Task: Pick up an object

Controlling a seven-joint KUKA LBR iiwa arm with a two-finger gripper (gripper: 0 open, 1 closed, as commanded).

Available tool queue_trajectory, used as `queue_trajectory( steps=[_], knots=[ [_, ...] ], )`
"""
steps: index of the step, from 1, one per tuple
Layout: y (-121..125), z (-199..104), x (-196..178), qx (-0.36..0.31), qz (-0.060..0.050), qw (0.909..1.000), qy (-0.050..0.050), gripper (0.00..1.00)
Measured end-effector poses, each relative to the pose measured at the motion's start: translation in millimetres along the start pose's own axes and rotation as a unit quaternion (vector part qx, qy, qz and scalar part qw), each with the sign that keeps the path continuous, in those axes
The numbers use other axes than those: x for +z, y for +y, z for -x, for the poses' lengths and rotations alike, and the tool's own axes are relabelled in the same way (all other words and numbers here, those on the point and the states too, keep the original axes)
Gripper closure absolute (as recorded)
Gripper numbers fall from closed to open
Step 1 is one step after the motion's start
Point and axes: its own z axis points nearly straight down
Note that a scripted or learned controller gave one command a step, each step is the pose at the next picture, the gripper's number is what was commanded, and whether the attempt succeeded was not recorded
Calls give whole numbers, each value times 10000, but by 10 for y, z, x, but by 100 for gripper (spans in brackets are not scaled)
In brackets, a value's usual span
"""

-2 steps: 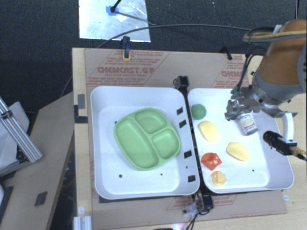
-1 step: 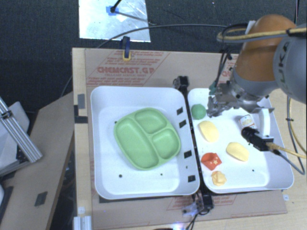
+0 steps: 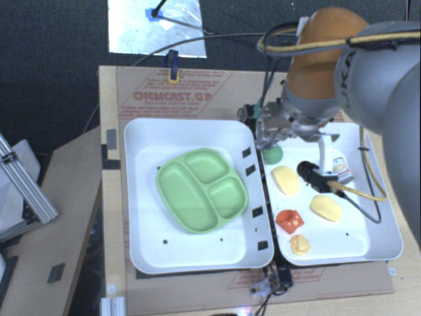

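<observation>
One green ball sits just below the fingers.

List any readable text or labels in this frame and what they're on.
"CHEMCAST GP" in red on the brown sheet behind the bins; the smaller red lines around it are too blurred to read.
Printed label on the small packet in the right bin: too small to read.
</observation>
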Motion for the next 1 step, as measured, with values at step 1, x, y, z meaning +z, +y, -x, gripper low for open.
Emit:
queue_trajectory(
  steps=[1],
  knots=[
    [203, -480, -46, 4, 4, 10000, 3, 100]
  ],
)
